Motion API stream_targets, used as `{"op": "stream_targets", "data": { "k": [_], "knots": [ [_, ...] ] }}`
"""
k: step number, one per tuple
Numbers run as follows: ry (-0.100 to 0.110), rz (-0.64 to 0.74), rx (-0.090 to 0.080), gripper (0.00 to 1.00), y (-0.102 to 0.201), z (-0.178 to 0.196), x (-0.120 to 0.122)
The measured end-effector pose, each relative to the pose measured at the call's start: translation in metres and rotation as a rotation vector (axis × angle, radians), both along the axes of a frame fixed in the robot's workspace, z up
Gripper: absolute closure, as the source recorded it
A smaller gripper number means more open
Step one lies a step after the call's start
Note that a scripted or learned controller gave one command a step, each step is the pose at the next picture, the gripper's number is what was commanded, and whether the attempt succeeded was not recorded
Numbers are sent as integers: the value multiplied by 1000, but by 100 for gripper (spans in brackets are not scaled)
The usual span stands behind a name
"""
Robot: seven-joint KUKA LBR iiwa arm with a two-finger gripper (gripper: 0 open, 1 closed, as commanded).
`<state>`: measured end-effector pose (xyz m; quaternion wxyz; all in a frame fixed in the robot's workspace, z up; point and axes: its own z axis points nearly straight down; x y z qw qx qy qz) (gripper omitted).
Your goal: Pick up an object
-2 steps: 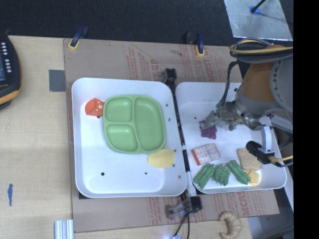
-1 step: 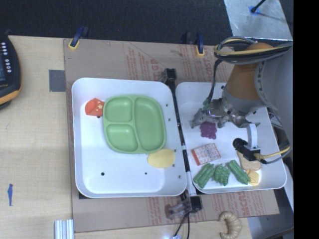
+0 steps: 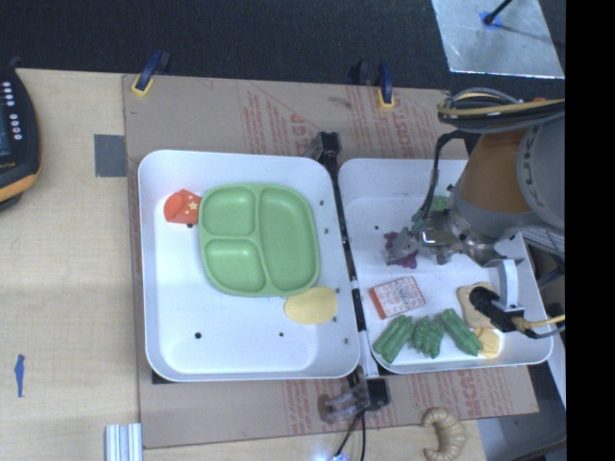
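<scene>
My gripper point(image 3: 424, 237) hangs low over the right bin point(image 3: 370, 185), in its middle. Its tip is right beside a small purple-grey thing point(image 3: 400, 247) that lies on the bin floor to its left; I cannot tell whether they touch. A red and white card point(image 3: 397, 297) lies flat below that. Three green knobbly pieces point(image 3: 428, 335) lie in a row along the bin's near wall. A bit of green point(image 3: 440, 202) peeks out just behind the wrist.
The left bin point(image 3: 168, 334) holds a green divided plate point(image 3: 259, 238), a red piece point(image 3: 182, 206) at its left and a pale yellow lump point(image 3: 311, 305) at its lower right. A tan thing point(image 3: 472, 302) lies at the right bin's right side.
</scene>
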<state>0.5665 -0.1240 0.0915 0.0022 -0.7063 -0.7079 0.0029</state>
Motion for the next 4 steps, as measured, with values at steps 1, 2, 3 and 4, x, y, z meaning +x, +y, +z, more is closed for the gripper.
{"op": "stream_targets", "data": {
  "k": [1,2,3,4],
  "knots": [
    [-6,7,1,0,32,1,24],
    [-7,-1,0,0,3,1,31],
    [-7,2,0,100,4,12,31],
    [-6,3,0,0,4,11,31]
  ]
}}
